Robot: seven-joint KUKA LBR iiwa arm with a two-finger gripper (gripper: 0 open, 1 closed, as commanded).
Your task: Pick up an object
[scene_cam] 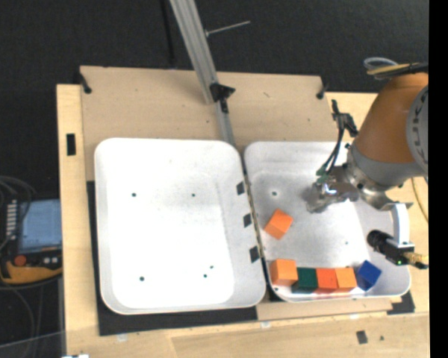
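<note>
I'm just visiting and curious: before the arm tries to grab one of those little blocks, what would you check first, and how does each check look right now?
1. A block lies apart from the others: ok, the lone orange block sits alone mid-bin.
2. Gripper above the right bin: ok.
3. Gripper over that block: not ok, it is off to its right.
4. Finger opening: cannot tell.
5. Row of blocks at the near wall: not ok for an easy grab, they touch.

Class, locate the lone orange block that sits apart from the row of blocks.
The lone orange block lies in the right bin, near its left wall, above the row of blocks and left of the gripper.
</note>
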